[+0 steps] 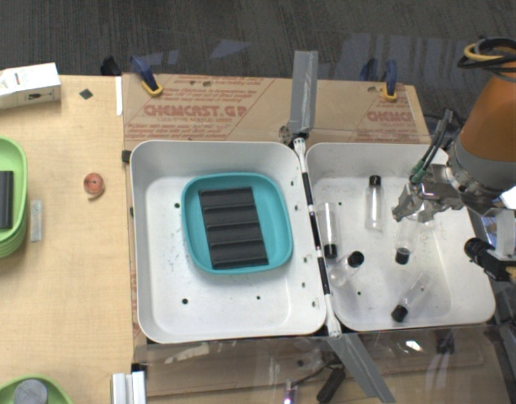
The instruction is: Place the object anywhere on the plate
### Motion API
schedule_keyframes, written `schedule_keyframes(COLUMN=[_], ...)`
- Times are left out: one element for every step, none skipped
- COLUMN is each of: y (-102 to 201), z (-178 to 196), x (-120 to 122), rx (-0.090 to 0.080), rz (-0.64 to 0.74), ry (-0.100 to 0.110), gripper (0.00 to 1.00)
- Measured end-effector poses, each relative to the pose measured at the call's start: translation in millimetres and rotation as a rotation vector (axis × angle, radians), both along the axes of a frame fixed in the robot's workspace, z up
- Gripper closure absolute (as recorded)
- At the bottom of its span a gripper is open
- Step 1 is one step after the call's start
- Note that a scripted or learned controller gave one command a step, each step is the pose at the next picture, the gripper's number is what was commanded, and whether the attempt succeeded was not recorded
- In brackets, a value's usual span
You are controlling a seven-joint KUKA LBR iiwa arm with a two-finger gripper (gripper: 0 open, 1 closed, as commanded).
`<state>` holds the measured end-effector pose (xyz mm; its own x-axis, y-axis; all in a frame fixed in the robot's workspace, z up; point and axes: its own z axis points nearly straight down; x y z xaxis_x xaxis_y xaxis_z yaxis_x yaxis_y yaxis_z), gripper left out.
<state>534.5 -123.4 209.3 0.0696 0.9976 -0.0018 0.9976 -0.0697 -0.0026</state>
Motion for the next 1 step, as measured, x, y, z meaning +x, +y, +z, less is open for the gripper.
schedule_keyframes(y=[0.0], z=[0.1], x=[0.0], rx=[0.0], rz=[0.0], ry=[0.0], gripper=[0.0])
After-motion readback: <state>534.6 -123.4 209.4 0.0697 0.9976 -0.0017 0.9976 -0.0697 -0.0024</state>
